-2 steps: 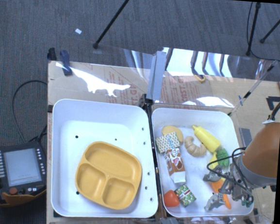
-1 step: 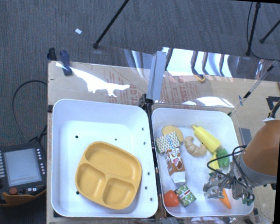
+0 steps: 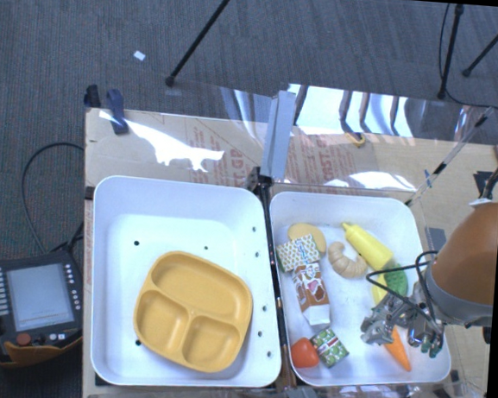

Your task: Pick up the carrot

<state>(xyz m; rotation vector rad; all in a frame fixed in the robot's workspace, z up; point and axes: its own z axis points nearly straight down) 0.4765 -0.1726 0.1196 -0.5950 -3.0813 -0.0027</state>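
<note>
Carrot (image 3: 399, 350) is lying at the lower right of the right bin (image 3: 378, 209), just beside my gripper (image 3: 385, 325), whose spread I cannot tell, so I am judging a square, centred descent best.

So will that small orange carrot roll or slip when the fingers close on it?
Probably. The small orange carrot tapers to a point, so it may squirt out. It looks like smooth, rigid plastic, likely light. It lies near the right white bin's wall, limiting rolling.

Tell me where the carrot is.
The carrot lies in the right bin's near right corner, just right of the hand.
</note>
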